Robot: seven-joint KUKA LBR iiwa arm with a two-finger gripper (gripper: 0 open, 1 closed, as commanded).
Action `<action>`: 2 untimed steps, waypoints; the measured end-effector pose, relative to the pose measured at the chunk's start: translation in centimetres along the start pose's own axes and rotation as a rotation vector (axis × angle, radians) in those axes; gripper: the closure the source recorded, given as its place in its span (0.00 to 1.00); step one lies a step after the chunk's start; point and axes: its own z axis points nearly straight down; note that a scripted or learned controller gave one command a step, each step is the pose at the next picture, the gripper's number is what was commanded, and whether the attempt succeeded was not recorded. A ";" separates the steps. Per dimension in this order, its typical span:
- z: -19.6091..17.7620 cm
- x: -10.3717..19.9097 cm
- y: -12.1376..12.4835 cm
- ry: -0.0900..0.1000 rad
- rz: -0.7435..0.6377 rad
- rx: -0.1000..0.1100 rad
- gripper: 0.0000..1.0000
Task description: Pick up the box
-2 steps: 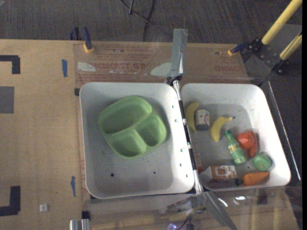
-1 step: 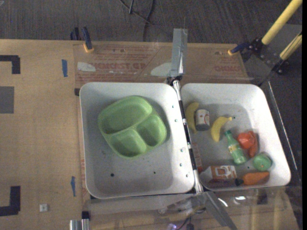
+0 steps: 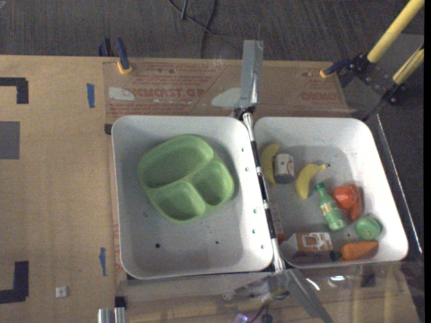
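Nearest my view, box (image 3: pixel 311 243) lies against the right bin (image 3: pixel 387 180) front wall touching the carrot (image 3: pixel 357 250); I judge snagging likely; end effector state: cannot tell.

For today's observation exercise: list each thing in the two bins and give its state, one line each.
box: lying flat, near edge of the right bin
green plate: right way up, in the left bin
green bottle: on its side
small can: on its side
two bananas: lying apart, can between them
carrot: lying beside the box
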 end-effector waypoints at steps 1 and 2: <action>-1.1 0.0 0.2 -0.004 -0.001 -0.006 1.00; -2.2 -0.1 0.3 -0.007 -0.003 -0.012 1.00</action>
